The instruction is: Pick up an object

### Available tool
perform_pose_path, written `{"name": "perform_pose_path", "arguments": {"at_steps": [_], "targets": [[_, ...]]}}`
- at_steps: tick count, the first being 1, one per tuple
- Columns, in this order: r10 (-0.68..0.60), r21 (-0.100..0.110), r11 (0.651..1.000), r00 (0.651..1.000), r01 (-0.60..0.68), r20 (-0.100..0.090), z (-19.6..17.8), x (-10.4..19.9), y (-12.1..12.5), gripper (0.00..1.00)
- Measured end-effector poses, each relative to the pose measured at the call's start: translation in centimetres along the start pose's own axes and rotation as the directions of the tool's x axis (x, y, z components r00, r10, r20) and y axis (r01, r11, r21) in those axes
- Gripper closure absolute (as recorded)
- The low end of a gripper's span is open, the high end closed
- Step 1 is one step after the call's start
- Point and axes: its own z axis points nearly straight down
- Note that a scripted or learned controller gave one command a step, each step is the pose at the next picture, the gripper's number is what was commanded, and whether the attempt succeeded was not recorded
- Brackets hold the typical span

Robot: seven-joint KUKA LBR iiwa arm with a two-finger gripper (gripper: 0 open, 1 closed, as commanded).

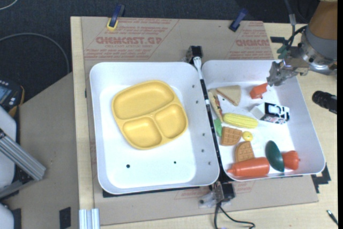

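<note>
Left bin [102, 115] holds a yellow divided plate [149, 114], seated toward 11 o'clock of its floor. Right bin [308, 110] carries the toy food: an orange-red sausage [250, 168] at 6 o'clock, a dark green oval piece [275, 155] and a red piece [290, 159] just beside it, corn cob [240, 120] at centre, two waffle pieces [231, 135] below it, sandwich wedge [230, 95] at 10 o'clock, black-and-white toy [276, 112] at 3 o'clock. Gripper [278, 74] hangs at 1 o'clock, above a small red object [258, 90]; finger spread cannot be determined.
</note>
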Motion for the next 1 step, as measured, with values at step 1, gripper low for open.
{"name": "perform_pose_path", "arguments": {"at_steps": [1], "targets": [[0.001, 0.0, 1.0, 1.0, -0.001, -0.001, -0.82, 5.04, -1.7, 1.0]]}}
